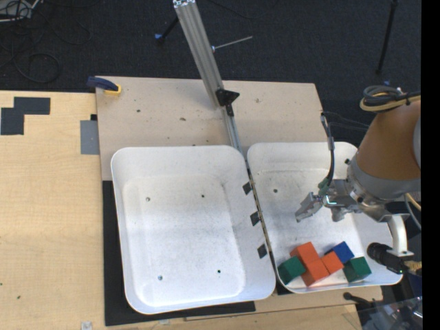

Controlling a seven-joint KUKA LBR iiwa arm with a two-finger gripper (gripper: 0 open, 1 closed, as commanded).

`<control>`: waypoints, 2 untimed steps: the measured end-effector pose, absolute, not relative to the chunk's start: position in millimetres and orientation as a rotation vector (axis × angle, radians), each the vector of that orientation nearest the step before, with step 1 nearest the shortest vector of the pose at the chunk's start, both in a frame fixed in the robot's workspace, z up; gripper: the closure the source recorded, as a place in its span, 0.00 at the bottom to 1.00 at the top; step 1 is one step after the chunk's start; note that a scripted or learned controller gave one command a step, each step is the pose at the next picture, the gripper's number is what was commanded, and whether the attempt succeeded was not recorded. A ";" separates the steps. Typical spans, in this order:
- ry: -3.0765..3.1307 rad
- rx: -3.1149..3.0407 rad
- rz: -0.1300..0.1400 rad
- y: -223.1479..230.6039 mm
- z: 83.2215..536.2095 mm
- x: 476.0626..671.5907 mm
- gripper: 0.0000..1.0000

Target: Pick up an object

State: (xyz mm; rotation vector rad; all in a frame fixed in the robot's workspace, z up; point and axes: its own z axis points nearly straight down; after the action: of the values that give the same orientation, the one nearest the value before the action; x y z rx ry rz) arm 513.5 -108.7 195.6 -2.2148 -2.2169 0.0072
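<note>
Several small blocks lie in the near corner of the right bin (289, 163): an orange block (311, 262), a smaller orange block (333, 261), a blue block (343, 251), a green block (291, 269) and another green block (357, 269). My gripper (320, 207) hangs over the middle of the right bin, above and behind the blocks, with its fingers spread open and nothing between them. The arm comes in from the right with its orange band (388, 143) above the wrist.
The left bin (137, 184) sits beside the right one, split from it by a divider with black clips (253, 217). A slanted aluminium bar (203, 53) rises behind the bins. A blue and yellow clamp (104, 85) lies at the bench's far left corner.
</note>
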 end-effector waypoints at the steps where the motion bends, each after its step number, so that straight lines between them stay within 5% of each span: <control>1: -2.215 -2.223 0.002 -110.2 197.8 514.4 0.00; 2: -2.215 -2.215 0.009 -112.1 133.8 509.8 0.00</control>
State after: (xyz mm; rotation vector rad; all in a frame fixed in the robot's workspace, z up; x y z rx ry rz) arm 509.8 -112.1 133.8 -2.2151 -2.2146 0.0090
